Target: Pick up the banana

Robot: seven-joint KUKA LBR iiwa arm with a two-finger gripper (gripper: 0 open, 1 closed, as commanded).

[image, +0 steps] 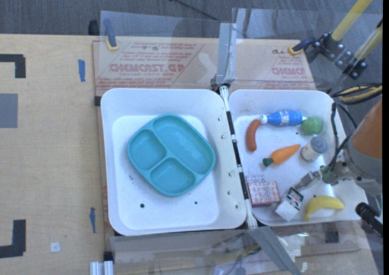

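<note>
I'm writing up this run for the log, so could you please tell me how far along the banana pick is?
Done: the arm has reached over the right bin, with the gripper low among the toys. In hand: nothing visible; the banana lies on the bin floor, just below the gripper and apart from it. Left: close on the banana and lift it.

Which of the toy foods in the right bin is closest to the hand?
The yellow banana, at the bin's near right corner just below the hand; the carrot lies farther.
</note>
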